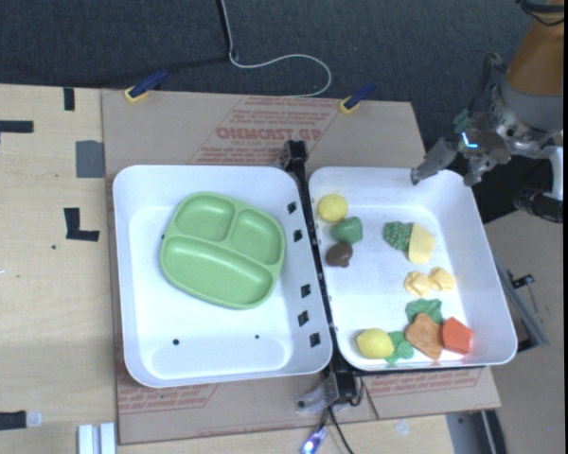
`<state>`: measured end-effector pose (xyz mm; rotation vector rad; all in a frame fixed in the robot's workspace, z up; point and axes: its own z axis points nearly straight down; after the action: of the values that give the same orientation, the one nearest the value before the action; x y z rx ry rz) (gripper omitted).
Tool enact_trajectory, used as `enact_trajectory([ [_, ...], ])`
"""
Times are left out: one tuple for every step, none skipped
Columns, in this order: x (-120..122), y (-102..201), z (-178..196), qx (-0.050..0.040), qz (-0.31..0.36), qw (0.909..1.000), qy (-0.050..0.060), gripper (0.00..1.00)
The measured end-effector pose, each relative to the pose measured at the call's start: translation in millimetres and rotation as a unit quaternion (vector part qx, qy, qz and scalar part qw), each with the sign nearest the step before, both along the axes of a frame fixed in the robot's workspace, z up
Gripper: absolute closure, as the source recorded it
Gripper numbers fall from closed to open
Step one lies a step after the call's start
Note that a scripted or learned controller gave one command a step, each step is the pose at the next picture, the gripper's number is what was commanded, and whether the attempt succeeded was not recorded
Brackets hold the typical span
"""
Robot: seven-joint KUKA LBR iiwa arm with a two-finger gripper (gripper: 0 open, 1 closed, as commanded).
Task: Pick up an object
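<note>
Hand (447,165) hovers over right bin's (488,253) far corner.

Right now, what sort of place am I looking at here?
Probably a robot lab test bench: a robot arm reaches over two white bins, one with a green plate, one with toy food, on clamped cardboard.

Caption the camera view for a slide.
Tool above right bin's far rim; toy food inside, green plate in left bin.

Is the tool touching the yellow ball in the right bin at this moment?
Apart. The camera view shows the tool over the right bin's far rim, with bare white floor between it and the yellow ball.
</note>
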<state>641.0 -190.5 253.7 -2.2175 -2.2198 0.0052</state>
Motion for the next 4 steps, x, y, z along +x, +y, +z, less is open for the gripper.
enact_trajectory([
  [29.5, -23.7, 194.4, -0.0037, 0.001, 0.9999, -0.009, 0.0],
  [29.7, -22.2, 189.9, -0.0014, 0.001, 1.0, 0.002, 1.0],
  [-37.5, -34.8, 97.3, 0.0014, -0.002, 1.0, 0.006, 1.0],
  [-19.5, 63.6, 215.3, 0.0, 0.005, 1.0, -0.007, 1.0],
])
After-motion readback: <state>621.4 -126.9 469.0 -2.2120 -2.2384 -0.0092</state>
